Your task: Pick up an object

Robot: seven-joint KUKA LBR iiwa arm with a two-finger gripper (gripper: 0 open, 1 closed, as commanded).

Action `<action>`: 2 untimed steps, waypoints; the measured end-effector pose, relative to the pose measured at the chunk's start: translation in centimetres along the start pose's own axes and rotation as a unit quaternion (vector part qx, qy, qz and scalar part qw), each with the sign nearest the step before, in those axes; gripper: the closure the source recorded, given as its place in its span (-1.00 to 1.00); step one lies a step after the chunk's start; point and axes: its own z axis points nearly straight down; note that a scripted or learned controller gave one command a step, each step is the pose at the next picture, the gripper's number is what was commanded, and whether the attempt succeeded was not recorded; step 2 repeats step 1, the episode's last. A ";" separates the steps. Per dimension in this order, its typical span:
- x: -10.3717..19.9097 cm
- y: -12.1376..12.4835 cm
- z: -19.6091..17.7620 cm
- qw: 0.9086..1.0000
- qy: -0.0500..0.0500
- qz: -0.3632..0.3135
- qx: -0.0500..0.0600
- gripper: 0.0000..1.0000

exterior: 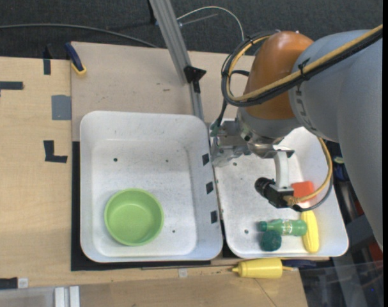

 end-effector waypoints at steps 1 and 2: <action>5.4 -1.3 -1.1 1.000 0.000 0.000 -0.001 1.00; 5.4 -1.3 -1.1 1.000 0.000 0.000 -0.001 1.00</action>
